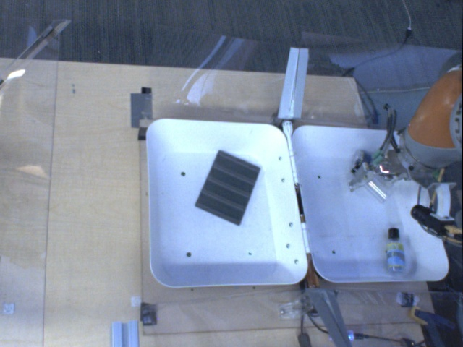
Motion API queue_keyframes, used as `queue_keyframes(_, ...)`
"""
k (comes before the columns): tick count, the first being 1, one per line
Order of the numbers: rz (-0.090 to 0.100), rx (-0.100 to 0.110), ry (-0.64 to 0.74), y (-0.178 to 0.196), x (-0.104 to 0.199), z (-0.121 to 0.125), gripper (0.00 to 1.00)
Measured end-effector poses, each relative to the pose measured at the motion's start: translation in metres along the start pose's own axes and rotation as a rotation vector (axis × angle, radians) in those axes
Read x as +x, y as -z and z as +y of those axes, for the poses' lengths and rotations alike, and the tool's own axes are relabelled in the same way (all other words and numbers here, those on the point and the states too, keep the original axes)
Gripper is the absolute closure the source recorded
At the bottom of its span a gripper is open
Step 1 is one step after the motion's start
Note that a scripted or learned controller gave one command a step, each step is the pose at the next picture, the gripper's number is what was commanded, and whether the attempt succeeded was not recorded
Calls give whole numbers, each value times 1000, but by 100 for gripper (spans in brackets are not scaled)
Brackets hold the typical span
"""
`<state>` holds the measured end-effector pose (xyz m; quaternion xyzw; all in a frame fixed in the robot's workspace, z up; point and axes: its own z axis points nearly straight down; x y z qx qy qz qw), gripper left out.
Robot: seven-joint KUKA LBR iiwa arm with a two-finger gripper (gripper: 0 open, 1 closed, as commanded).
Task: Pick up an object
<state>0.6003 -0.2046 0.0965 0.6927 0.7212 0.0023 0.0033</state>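
A dark grey ribbed rectangular block (pixel 228 187) lies flat and turned at an angle in the middle of the left bin (pixel 166 259). A small clear bottle with a black cap (pixel 394 251) stands near the front right corner of the right bin (pixel 340 266). My gripper (pixel 367 179) hangs over the upper middle of the right bin, up and to the left of the bottle and well apart from it. It is open, with nothing between its fingers.
The arm's orange band and grey wrist (pixel 434 121) reach in over the right bin's far right side. A metal divider post (pixel 293 85) rises behind the seam between the bins. Black cabling (pixel 434 223) hangs by the right bin's right rim.
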Motion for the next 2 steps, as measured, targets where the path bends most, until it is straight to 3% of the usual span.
queue_keyframes(1, 0, -5, 4, 11, 2, 2, 100)
queue_keyframes(2, 1, 0, -72, 108, 103, 24, 100)
